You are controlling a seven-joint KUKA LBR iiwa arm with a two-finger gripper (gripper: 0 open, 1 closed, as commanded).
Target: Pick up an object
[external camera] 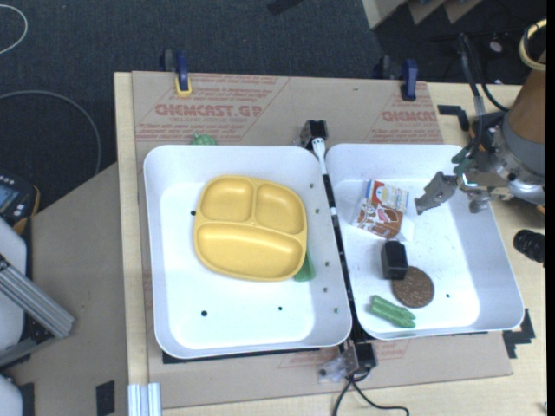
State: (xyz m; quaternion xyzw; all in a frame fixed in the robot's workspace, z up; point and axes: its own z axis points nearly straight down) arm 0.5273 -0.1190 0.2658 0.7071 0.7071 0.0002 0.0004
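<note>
The right bin [490,258] holds a red and white packet [381,208], a small black block [395,259], a brown round disc [415,289] touching the block, and a green pod [393,311] near the front rim. My gripper [454,200] hangs over the bin's upper right part, to the right of the packet and apart from it. It stands open, one dark finger [431,198] pointing left and down, with nothing between the fingers. In the left bin [173,258] lies a yellow divided plate [251,228], with a green piece [303,272] peeking out from under its right edge.
The two bins meet along a black seam [334,232]. They rest on a brown board [260,111] held by blue clamps [181,68] at the back. A small green scrap [204,139] lies on the board behind the left bin. Cables run at the back right.
</note>
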